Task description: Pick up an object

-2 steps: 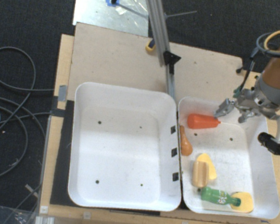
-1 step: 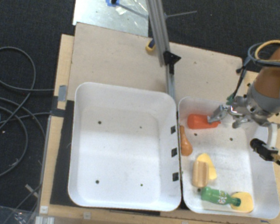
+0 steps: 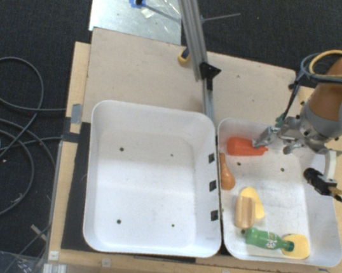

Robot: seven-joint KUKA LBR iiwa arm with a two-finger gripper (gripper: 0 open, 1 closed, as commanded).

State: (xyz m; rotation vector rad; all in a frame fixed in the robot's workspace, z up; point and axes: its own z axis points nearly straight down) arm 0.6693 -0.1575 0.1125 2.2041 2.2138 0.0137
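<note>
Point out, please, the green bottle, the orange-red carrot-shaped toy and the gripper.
green bottle [image 3: 265, 239], camera view, on its label.
orange-red carrot-shaped toy [image 3: 244, 147], camera view, mid-body.
gripper [image 3: 264, 140], camera view, at its fingertips above the toy's right end.

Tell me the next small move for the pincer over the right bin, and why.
Probably ease the pincer straight down over the right end of the orange-red object, then close. It sits right at that end, near the back wall of the right bin, but I cannot see the object between its fingers. The hot dog and green bottle lie farther off.
</note>
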